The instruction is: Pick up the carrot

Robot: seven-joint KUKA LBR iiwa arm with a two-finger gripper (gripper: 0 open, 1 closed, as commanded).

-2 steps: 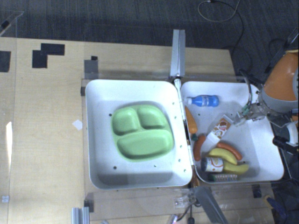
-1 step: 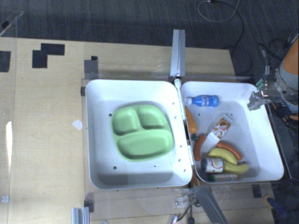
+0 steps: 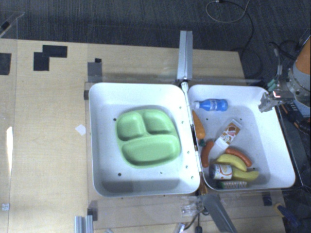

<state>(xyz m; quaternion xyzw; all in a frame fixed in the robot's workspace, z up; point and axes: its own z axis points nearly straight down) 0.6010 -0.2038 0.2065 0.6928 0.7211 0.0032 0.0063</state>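
Note:
The carrot (image 3: 198,124) is a slim orange piece lying lengthwise against the left wall of the right bin (image 3: 272,144), just below a blue bottle (image 3: 212,105). My gripper (image 3: 267,102) hangs over the right bin's far right corner, well to the right of the carrot and apart from it. I see nothing in it. The grey arm with its orange band comes in at the right edge.
Near the carrot lie a reddish sausage (image 3: 207,152), a white sauce bottle (image 3: 228,134), a banana (image 3: 237,164), a small can (image 3: 222,171) and another orange-red piece (image 3: 238,154). The left bin (image 3: 102,144) holds a green divided plate (image 3: 147,136). A metal post (image 3: 185,57) stands between the bins at the back.

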